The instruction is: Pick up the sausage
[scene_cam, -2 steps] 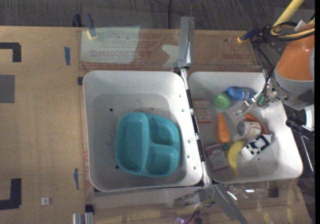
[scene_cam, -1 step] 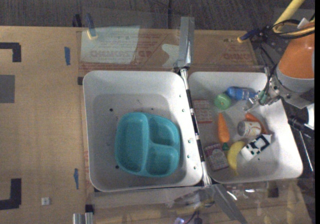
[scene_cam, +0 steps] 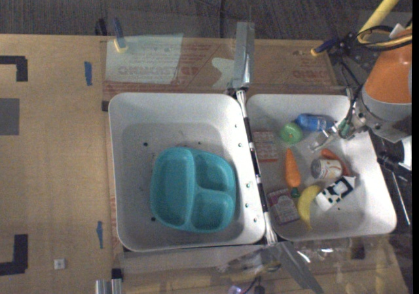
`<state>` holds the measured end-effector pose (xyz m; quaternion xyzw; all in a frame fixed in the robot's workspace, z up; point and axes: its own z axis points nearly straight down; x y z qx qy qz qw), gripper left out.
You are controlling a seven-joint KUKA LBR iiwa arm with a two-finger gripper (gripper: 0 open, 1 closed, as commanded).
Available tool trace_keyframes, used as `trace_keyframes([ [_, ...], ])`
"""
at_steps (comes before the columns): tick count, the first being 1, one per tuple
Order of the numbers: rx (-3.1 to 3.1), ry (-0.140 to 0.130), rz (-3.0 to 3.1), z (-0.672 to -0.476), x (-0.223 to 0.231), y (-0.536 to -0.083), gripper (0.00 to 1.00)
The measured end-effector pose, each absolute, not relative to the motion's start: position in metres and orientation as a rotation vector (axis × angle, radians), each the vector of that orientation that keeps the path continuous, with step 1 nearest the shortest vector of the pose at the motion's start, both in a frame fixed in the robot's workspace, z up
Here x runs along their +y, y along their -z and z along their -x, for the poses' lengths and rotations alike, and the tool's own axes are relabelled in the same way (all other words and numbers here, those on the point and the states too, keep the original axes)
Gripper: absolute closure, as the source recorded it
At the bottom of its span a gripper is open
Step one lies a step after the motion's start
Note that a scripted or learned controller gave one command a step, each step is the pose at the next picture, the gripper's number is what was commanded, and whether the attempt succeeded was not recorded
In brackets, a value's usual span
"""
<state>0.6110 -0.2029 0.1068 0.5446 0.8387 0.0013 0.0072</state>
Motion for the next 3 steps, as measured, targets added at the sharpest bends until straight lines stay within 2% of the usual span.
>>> trace_keyframes([
  [1,2.543,-0.012,-1.839,-0.58,-0.218,-0.088,0.0],
  [2,2.535,-0.007,-1.839,-0.58,-0.221,-0.098,1.0],
  [3,2.731,0.0,-1.552,-0.556,-0.146,-0.22,1.0],
])
